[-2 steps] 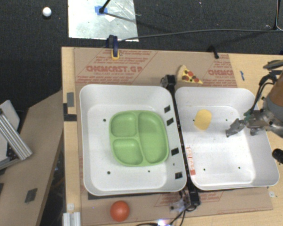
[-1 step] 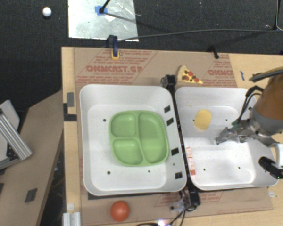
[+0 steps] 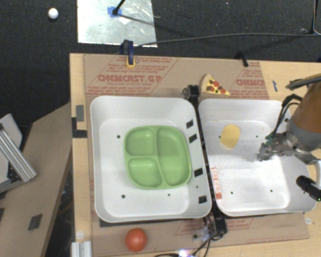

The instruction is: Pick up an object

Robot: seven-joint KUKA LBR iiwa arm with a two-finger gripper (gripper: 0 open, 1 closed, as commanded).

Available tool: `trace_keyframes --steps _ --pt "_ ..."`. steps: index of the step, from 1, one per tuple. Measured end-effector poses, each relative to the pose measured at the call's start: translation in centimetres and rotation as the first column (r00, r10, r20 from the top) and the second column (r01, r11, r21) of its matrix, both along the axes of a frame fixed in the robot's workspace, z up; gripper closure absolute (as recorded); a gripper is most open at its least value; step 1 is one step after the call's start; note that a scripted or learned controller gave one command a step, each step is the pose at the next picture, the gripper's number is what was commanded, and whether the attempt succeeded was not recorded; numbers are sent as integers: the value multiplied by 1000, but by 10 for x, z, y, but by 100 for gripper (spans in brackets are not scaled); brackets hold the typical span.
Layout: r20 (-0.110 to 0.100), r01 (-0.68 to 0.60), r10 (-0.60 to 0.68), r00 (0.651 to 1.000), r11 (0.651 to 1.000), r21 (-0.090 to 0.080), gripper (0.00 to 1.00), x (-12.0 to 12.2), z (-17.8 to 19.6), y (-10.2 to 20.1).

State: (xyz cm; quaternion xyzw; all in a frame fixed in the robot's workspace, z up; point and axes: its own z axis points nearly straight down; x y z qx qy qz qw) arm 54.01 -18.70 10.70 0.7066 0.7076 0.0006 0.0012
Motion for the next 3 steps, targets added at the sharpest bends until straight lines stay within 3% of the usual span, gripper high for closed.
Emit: trace_keyframes --steps 3 --pt "6 -4 4 1000 1000 -2 100 5 162 -2"
